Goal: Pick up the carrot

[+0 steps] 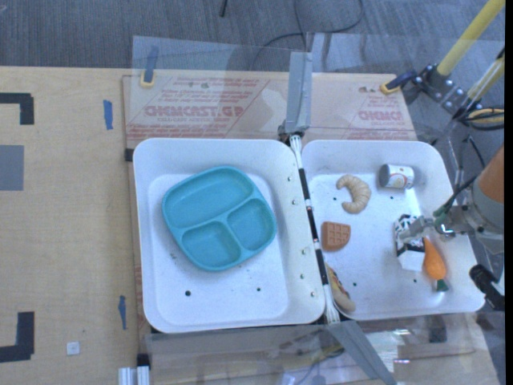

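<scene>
The carrot point(434, 261) lies in the right bin point(365, 301), near its right wall, tip pointing toward the front. The gripper point(439, 228) sits just above it, beside a black-and-white item point(406, 235); whether its fingers are apart or together, I cannot tell. A croissant point(355, 192), waffle point(336, 236) and can point(397, 176) lie farther left. A blue divided plate point(218, 217) rests in the left bin point(160, 295).

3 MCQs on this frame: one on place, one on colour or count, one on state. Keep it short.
1. The carrot lies in:
A. left bin
B. right bin
C. on the plate

2. The divided plate is:
A. red
B. white
C. teal

3. The plate's compartments hold:
A. nothing
B. the croissant
C. the waffle

Key:
1 B, it lies near the right bin's right edge.
2 C, teal against the white left bin.
3 A, croissant and waffle lie in the right bin.
</scene>
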`<state>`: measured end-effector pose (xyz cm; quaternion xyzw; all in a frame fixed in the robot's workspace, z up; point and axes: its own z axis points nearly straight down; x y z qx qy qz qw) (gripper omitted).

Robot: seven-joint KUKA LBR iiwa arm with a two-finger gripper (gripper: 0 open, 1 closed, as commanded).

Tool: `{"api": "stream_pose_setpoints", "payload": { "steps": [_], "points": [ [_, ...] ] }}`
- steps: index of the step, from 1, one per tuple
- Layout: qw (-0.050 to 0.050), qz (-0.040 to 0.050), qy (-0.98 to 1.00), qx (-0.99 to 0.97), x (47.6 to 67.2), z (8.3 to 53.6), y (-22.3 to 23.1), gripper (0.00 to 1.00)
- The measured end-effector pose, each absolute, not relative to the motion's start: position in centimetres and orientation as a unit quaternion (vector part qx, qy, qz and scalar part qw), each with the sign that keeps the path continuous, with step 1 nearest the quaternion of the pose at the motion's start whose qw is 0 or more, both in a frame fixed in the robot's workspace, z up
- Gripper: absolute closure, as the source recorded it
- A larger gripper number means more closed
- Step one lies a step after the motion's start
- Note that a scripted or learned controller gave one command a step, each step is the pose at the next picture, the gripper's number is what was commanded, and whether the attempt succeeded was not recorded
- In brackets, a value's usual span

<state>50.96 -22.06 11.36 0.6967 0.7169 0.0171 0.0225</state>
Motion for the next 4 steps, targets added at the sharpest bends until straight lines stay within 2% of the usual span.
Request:
{"api": "stream_pose_setpoints", "payload": {
  "steps": [1,2,3,4],
  "points": [
    [0.028,0.0209,0.714,0.699,50.51,11.13,-21.94,0.0],
    [0.028,0.0212,0.714,0.699,50.47,11.11,-22.0,0.0],
    [0.023,0.0196,0.707,0.706,50.75,11.05,-22.03,0.0],
    [0.028,0.0199,0.72,0.693,50.49,11.09,-21.97,0.0]
  ]
}}
